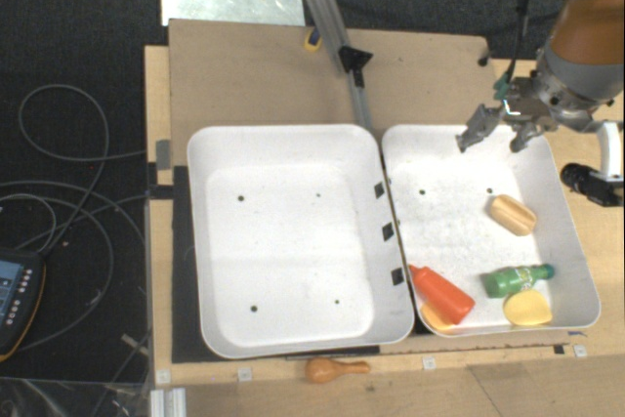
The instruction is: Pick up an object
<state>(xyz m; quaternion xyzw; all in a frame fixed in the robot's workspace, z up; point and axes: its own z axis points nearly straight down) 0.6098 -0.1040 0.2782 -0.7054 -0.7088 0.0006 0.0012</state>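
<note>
Above the far edge of the right-hand shallow white bin (pixel 547 173), your two-finger gripper (pixel 498 138) hung spread and held nothing. The nearest object, a tan bread-roll-shaped toy (pixel 512 215), lay below it toward the camera, its long axis slanting down to the right. The grey, orange-banded arm (pixel 586 24) reached in from the right, wrist pointing down.

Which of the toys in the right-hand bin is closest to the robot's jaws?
The tan bread-roll-shaped toy. It lies alone mid-bin, just below the gripper, while the orange toy, green bottle and yellow piece cluster along the near edge.
</note>
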